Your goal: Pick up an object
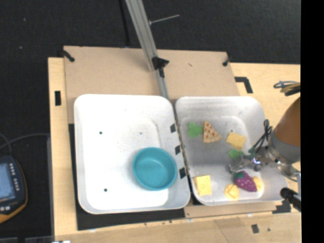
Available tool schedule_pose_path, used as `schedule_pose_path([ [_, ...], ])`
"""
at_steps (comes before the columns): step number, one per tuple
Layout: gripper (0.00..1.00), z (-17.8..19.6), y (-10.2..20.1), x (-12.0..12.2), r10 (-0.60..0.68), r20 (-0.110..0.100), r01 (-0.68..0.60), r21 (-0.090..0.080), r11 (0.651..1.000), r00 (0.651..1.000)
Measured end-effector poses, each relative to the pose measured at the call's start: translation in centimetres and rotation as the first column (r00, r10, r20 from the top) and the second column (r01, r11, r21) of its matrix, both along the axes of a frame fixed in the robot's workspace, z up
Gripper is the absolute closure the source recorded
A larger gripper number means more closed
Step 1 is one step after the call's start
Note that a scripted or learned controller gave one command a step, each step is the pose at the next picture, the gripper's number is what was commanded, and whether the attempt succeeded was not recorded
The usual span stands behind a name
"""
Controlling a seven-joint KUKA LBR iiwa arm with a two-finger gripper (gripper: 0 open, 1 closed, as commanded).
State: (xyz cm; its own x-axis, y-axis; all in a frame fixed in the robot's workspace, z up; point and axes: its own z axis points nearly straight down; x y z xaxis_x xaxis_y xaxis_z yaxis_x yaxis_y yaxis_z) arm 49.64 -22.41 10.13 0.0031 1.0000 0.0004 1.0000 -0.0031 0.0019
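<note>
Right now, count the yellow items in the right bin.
3, perhaps more hidden under the arm: yellow block at front left, yellow wedge mid-right, small yellow piece by the purple grapes.

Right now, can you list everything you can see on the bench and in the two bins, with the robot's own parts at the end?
bins: 2, white, side by side on the bench
bowl: 1, teal, left bin, near its front right corner
green toy: 1, green, right bin, back left
pizza slice: 1, tan with red dots, right bin, beside the green toy
yellow blocks: 2, one at the right bin's front left, one toward the back right
grapes: 1, purple, right bin, front right
small yellow piece: 1, just left of the grapes
handheld screen: 1, grey and orange, far left
arm: 1, orange and grey, from the right
gripper: 1, above the grapes
</note>
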Motion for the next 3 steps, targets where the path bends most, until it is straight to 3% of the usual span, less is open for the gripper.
schedule_pose_path([
  [1, 1.0, 1.1, -0.1, 0.1, -0.004, 0.005, 0.004, -0.001, 1.0, 1.0],
  [3, 1.0, 11.4, 0.8, 0.7, 0.006, 0.002, -0.006, -0.003, 1.0, 1.0],
])
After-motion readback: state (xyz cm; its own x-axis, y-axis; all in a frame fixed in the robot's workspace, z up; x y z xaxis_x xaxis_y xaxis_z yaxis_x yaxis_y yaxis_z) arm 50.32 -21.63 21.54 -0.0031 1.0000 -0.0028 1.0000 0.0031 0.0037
